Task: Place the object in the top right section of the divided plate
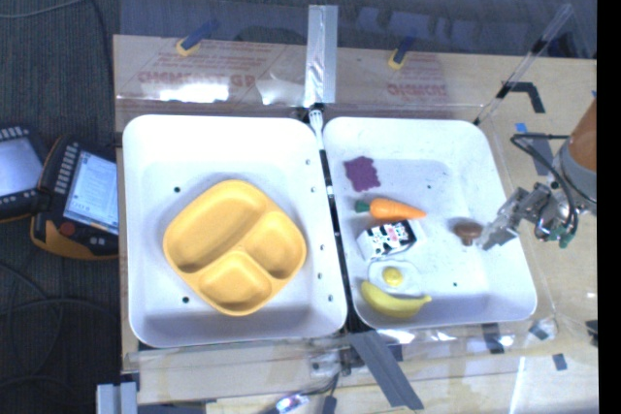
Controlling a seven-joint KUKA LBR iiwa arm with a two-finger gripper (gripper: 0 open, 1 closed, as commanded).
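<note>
Gripper (497, 234), fingers slightly apart and holding nothing, beside a brown object (468, 231) in the right bin (485, 150); carrot (395, 208), banana (393, 300) nearby. Yellow divided plate (235, 245) in left bin (146, 160).

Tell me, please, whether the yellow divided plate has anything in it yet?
Empty: all three sections of the plate show bare yellow, and the carrot and banana lie in the right bin.

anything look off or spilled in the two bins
Nothing stands out. The yellow divided plate lies flat in the left white bin; the orange carrot, purple piece, yellow banana and small brown item lie loose in the right white bin.
</note>
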